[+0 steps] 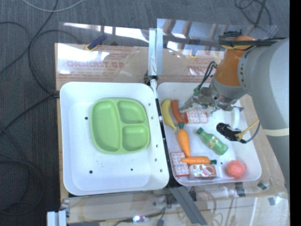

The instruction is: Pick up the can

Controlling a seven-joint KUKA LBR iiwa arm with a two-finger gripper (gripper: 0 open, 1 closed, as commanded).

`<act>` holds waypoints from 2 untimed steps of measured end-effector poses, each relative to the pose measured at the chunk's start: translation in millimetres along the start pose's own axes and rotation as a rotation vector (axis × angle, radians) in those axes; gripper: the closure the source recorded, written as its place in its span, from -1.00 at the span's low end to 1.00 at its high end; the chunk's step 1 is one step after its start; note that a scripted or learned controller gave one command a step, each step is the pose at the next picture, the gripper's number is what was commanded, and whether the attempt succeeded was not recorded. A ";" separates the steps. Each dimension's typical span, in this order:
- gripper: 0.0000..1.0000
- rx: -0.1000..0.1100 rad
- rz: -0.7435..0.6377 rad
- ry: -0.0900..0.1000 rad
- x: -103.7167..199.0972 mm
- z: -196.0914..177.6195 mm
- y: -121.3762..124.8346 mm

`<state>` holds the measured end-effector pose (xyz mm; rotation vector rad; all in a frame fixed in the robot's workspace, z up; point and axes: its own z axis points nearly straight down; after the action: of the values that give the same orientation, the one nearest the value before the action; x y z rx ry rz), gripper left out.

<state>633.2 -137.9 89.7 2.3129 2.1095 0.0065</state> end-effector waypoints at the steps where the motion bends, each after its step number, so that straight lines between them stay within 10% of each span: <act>1: -1.00 0.001 -0.061 0.001 -30.0 -1.2 -79.5; 2: -1.00 0.000 0.027 0.000 -9.6 0.7 20.6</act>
<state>652.8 -149.4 89.2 2.3416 2.0782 0.0062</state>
